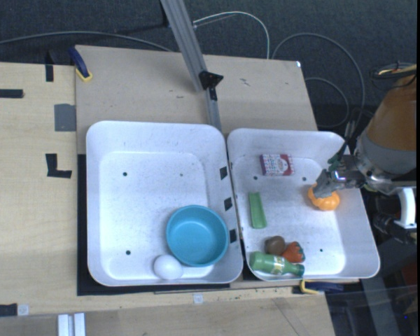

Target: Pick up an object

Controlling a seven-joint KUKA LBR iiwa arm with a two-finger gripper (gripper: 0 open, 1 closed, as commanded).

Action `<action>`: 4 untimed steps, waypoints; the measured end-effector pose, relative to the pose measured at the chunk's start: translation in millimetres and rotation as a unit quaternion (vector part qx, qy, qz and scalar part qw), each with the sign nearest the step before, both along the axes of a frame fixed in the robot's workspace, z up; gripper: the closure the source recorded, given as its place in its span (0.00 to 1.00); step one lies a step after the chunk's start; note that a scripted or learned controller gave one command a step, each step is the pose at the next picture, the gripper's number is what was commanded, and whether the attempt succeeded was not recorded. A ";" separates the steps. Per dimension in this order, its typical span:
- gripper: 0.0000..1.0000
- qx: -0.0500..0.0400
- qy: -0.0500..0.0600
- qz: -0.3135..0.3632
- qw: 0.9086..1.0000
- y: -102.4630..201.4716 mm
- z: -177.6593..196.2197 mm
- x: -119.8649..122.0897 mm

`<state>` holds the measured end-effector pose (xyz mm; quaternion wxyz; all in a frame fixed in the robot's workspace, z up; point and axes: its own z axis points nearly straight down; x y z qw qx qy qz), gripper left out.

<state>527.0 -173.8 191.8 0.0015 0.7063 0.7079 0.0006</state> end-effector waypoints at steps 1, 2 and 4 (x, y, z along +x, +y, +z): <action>1.00 0.001 0.001 0.000 1.000 0.4 15.2 0.5; 1.00 0.001 0.002 0.002 1.000 45.5 16.7 11.1; 1.00 0.002 0.002 0.003 1.000 155.9 18.0 48.9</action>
